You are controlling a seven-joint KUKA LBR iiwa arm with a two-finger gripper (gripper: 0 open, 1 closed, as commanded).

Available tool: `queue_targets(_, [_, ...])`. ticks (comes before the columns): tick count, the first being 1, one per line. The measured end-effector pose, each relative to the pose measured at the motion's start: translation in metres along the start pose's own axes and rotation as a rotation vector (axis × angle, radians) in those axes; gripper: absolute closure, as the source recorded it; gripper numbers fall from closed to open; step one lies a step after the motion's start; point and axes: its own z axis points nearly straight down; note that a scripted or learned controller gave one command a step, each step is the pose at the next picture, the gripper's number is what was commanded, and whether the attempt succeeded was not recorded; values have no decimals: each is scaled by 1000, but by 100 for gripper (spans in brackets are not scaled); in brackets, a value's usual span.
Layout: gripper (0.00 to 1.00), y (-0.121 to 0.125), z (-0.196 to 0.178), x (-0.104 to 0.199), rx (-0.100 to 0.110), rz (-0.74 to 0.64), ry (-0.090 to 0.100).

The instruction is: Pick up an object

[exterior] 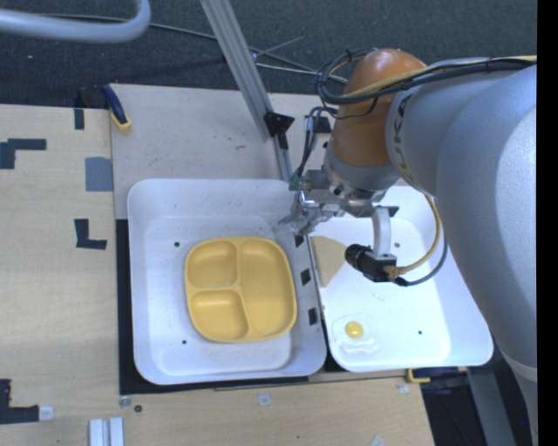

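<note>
A pale plywood bench top (200, 144) takes up most of the scene, its grain running left to right. Beyond its far edge lies dark grey carpet-like floor (261, 35), crossed by thin cables (288, 54). A slanted aluminium pole (248, 83) rises from the bench's middle toward the top edge. At the far left corner of the bench, a blue and yellow clamp (116, 106) grips the edge. Left of the bench's raised panel, a lower wooden surface (44, 261) carries dark tape marks (87, 235) and a grey square patch (98, 173). A curved pale tube (78, 26) arcs across the upper left, above the floor. Light is even and soft.
</note>
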Motion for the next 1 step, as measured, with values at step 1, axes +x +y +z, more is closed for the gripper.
queue_targets(1, [100, 23, -15, 50, -2, -1, 1])
